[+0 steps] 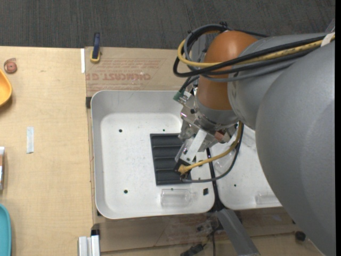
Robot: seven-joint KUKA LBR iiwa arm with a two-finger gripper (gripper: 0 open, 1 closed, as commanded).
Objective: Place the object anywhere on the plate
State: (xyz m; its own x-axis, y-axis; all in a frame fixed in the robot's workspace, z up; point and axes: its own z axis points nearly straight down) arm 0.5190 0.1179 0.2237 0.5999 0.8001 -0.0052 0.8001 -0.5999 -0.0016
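A black ribbed plate (164,158) lies flat in the middle of the left white bin (106,143). A small clear plastic object (176,197) rests on the bin floor by the front wall, just below the plate and apart from it. My gripper (195,141) hangs over the plate's right edge, under the orange wrist band (224,68). The wrist and its fittings hide the gripper's tip.
The right bin (250,192) lies mostly under the grey arm (298,132). A small black bit (206,192) sits near the left bin's front right corner. Cardboard (122,73) lies behind the bin. On the wooden bench to the left are an orange object (4,89) and a teal one (3,229).
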